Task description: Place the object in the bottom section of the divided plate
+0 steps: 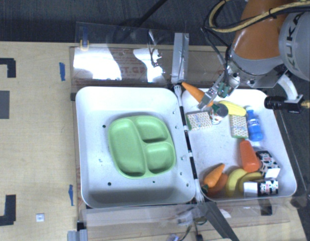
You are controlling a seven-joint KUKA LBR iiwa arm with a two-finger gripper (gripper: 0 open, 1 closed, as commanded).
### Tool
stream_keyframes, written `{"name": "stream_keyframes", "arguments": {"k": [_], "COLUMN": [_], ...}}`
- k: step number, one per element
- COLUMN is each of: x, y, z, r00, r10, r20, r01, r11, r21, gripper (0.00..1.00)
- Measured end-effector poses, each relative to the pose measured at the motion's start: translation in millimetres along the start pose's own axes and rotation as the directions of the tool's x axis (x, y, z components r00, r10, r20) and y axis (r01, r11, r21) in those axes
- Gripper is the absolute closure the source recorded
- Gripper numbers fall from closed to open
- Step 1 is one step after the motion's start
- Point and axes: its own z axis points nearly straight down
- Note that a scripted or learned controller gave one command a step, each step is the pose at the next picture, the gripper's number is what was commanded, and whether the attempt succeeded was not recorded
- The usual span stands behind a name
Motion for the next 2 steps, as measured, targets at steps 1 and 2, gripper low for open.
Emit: {"name": "stream_keyframes", "arguments": {"k": [1,2], "x": [-12,35], "y": [12,17], "z": [44,62], "r00": [0.998,0.957], "r10": [-0.059,-0.291], "r20": [-0.003,-0.003], "r01": [0.059,0.291], "r11": [0.998,0.957], "r21": [0.002,0.0], "gripper": [1.0,1.0]}}
